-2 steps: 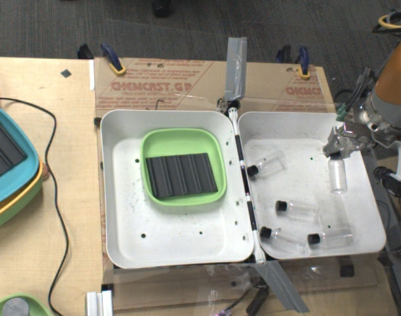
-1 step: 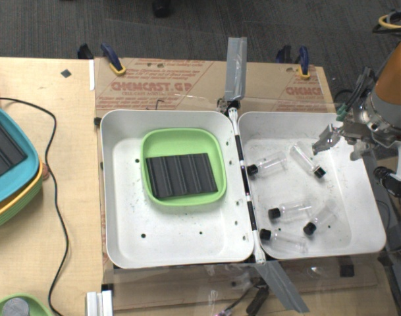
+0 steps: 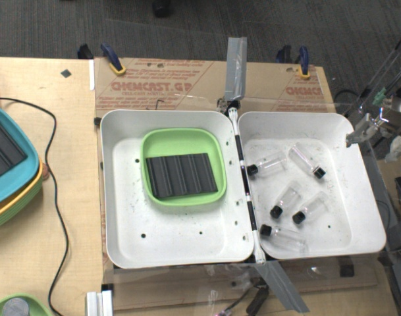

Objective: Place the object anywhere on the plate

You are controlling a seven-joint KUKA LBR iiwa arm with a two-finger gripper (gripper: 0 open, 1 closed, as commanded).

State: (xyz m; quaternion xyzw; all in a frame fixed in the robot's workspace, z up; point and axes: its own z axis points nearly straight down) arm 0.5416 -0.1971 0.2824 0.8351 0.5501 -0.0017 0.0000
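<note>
A green square plate lies in the left bin, with a dark ribbed mat on its middle. Several clear vials with black caps lie scattered in the right bin: one near the divider, one toward the back, others near the middle and one at the front. At the view's right edge, a grey metal end that looks like my gripper pokes over the right bin's far right corner, apart from all vials.
A stack of teal and green bowls sits on the wooden table at the left, with a black cable running past it. Cardboard clamped behind the bins lies under them.
</note>
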